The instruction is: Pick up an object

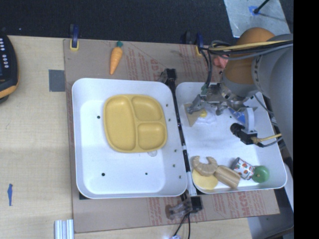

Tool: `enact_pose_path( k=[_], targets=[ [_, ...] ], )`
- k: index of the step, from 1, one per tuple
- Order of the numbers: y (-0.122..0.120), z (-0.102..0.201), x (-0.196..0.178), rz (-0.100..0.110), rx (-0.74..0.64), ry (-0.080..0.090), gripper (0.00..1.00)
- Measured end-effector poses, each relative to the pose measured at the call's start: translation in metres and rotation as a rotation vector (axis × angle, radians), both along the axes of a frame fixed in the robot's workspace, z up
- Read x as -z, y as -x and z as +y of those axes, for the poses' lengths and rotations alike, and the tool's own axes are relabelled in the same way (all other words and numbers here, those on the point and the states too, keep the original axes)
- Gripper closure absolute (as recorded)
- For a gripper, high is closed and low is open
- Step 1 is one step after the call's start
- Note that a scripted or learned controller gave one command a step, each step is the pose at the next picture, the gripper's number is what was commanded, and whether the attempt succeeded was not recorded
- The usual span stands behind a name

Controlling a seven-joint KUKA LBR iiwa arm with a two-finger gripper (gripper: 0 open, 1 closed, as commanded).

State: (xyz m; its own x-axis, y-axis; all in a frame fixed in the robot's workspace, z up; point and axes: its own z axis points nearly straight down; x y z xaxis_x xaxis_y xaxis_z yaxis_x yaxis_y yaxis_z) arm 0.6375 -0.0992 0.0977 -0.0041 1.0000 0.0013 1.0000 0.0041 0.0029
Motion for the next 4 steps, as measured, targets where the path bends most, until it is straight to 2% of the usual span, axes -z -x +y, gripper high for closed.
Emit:
enact_pose_path(
  k=[1,3,4],
  targets=[
    [-0.0219,0.0033,-0.0008,-0.001,-0.003,-0.001,0.0],
    [-0.0225,-0.0001,-0.0005,-0.004,-0.001,-0.001,0.0],
    [-0.0195,0.0062,0.0043,0.005,-0.002,0.001,0.0]
  ],
)
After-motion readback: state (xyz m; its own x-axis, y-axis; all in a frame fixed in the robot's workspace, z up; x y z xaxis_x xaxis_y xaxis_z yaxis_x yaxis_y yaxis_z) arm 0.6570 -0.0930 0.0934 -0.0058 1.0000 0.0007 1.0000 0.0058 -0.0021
